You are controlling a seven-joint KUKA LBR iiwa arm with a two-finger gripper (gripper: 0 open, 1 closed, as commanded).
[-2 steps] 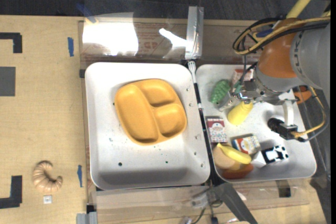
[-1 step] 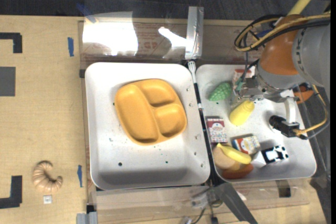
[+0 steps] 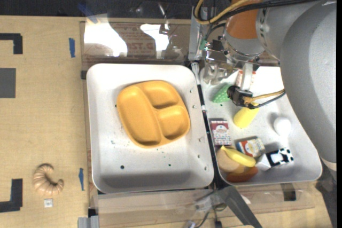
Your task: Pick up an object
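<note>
Overhead, the pincer (image 3: 220, 73) hangs, state unclear; banana (image 3: 239, 157) lies lengthwise toward lower right.

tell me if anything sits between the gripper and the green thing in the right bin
Nothing visible does. The gripper hangs at the far left corner of the right bin, and the green thing lies right beside it on the bin floor. The yellow block and small card box lie nearer the camera, off that path.

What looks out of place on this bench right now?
A tan, curled croissant-shaped object lies on the wooden bench, left of the white bins, apart from the other items, which sit inside bins.
</note>
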